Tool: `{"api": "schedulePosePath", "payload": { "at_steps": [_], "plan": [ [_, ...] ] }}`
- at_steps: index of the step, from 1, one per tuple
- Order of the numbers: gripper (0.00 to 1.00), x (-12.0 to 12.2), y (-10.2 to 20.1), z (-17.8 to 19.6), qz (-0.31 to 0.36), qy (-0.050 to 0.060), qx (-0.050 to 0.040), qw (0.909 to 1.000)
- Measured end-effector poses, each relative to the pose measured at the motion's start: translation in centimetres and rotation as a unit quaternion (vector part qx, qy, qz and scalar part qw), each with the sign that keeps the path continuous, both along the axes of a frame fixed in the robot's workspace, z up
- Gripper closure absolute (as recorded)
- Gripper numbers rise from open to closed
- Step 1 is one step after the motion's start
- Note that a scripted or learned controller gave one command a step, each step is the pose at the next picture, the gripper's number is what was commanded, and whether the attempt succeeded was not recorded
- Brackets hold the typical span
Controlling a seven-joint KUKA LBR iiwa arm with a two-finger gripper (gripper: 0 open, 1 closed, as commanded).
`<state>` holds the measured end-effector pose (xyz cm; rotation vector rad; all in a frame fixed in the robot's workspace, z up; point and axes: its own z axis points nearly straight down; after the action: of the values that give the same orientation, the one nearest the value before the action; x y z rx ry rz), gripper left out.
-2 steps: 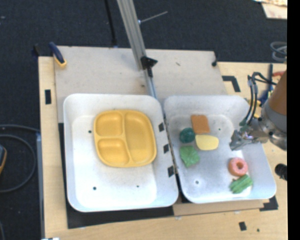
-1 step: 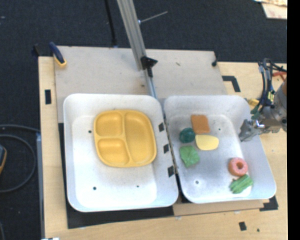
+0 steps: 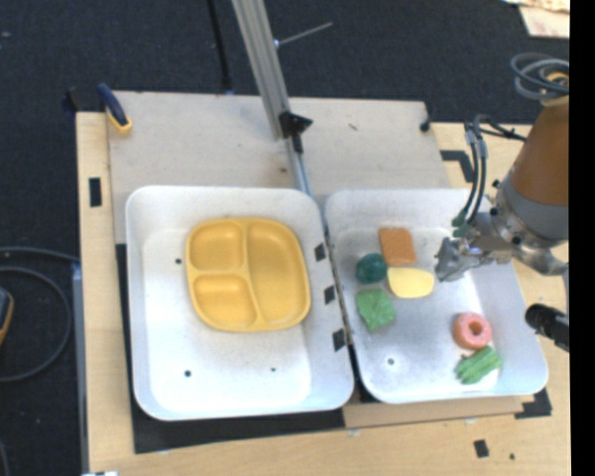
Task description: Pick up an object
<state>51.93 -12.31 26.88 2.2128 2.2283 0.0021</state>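
Observation:
The right bin (image 3: pixel 416 380) holds several small objects: an orange block (image 3: pixel 398 245), a dark teal ball (image 3: pixel 371 267), a pale yellow lump (image 3: pixel 411 284), a green leafy piece (image 3: pixel 376 309), a pink ring (image 3: pixel 471 330) and a green pod (image 3: pixel 478 365). My gripper (image 3: pixel 454 262) hangs low over the right bin, just right of the yellow lump and the orange block. I see nothing between its fingers.
The left bin (image 3: pixel 159 365) holds a yellow divided plate (image 3: pixel 248 272). A metal pole (image 3: pixel 263 58) rises from behind the bins. The arm's orange band (image 3: pixel 545 162) stands over the right bin's far right side.

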Motion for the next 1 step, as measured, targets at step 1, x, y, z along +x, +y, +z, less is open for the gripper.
{"api": "schedulePosePath", "payload": {
  "at_steps": [1],
  "plan": [
    [1.0,0.77,5.44,-1.59,0.0,0.001,0.0004,1.0]
  ]
}}
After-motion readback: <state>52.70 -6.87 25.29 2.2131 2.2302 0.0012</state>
